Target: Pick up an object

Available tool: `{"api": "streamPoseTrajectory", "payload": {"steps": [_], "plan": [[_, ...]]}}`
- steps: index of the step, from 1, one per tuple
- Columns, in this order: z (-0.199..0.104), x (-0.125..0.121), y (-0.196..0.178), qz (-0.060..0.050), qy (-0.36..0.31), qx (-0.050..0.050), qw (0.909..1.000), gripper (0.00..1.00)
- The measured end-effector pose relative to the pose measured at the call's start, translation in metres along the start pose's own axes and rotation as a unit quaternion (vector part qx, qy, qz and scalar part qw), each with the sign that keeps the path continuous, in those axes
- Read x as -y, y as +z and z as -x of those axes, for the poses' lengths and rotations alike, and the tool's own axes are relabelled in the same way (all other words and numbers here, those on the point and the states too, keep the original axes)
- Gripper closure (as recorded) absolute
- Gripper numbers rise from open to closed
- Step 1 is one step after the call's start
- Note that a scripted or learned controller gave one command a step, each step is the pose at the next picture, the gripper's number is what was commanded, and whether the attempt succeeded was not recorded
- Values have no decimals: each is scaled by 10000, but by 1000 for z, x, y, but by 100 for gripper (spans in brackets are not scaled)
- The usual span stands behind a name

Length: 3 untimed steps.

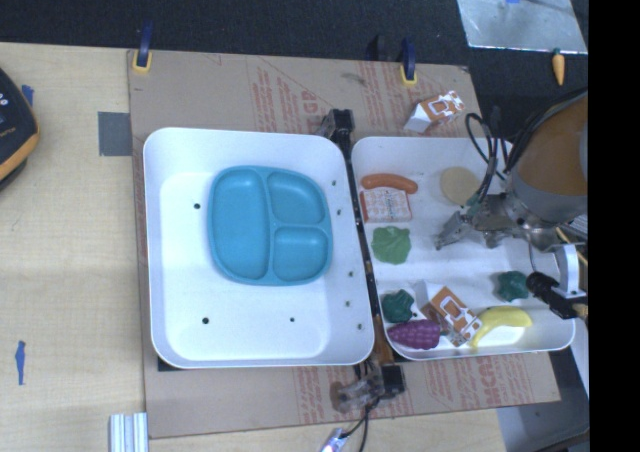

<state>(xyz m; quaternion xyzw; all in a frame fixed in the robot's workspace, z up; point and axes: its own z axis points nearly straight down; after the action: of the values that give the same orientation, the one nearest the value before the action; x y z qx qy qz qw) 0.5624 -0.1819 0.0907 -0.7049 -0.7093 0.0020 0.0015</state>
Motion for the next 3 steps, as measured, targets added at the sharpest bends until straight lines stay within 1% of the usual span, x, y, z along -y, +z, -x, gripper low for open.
{"api": "streamPoseTrajectory", "payload": {"steps": [1, 2, 3], "plan": [[11, -56, -2, 18, 14, -6, 10000, 0], [30, -94, -8, 15, -1, -6, 10000, 0], [24, -94, -2, 7, 5, -10, 10000, 0]]}}
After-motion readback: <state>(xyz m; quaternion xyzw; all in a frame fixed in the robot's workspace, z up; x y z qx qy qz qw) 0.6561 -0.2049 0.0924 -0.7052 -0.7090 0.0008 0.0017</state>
